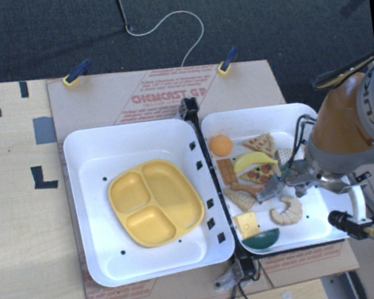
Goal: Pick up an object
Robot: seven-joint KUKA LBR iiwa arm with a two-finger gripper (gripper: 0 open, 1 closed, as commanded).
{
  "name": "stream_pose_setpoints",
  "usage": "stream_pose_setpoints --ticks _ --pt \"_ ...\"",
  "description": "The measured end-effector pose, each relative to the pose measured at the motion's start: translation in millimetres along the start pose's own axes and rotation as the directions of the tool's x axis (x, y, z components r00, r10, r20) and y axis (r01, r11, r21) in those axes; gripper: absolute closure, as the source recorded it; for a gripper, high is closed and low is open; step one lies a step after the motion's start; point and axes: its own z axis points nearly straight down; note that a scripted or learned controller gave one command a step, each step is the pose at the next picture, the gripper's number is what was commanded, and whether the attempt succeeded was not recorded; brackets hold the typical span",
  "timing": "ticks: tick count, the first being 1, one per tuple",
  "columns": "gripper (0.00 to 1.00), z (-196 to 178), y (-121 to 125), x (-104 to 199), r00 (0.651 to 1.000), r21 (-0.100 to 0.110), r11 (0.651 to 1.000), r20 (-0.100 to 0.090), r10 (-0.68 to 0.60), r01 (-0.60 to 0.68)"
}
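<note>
We see a wooden bench with a brown cardboard sheet in the middle. Two white bins sit on it: left bin, right bin.

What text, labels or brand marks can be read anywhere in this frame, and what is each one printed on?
"CHEMCAST GP": large red print on the brown board under the two white bins, seen upside down; the reading is uncertain.
Smaller red lines above and below it on that board: too blurred to read.
Red print on the board's bottom left corner: too small to read.
Dark letters on the arm near the right edge: cut off, unreadable.
</note>
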Motion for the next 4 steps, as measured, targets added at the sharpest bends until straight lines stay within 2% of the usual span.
stream_pose_setpoints --ticks 1,2,4 --pt "0.0 46.5 3.0 -1.6 1.0 -0.017 1.0 0.008 0.0 0.001" --pt "1.0 35.0 3.0 -0.1 1.0 -0.015 1.0 0.004 -0.002 0.002" --pt "1.0 -58.7 11.0 -14.2 1.0 -0.01 1.0 0.002 0.0 0.0"
